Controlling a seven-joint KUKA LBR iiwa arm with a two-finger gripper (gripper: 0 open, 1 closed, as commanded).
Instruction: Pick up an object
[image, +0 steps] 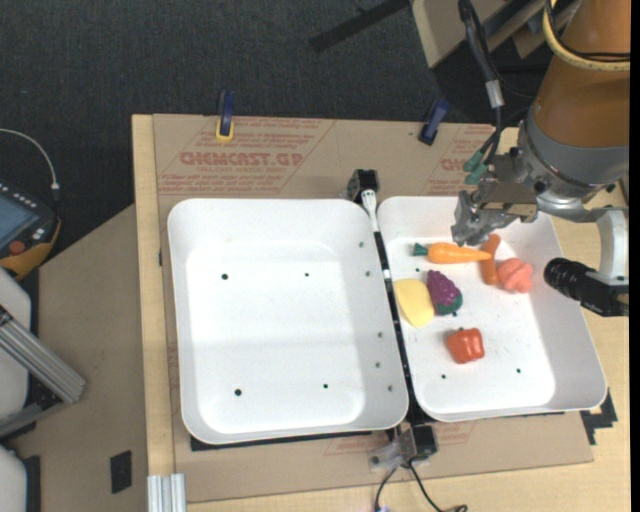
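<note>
Cardboard underlies 2 glossy white bins (270, 225); gripper (470, 235), grip state unclear, hovers above the tapered orange carrot (458, 254).

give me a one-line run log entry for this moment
gripper: over right bin, at carrot | nothing seen held | also in bin: lemon, grapes, red pepper, pink toy

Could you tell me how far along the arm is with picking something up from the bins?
Done: the gripper is down in the right bin, right above the carrot. In hand: nothing visibly lifted; the carrot lies on the bin floor. Left: grasping and raising an object.
</note>
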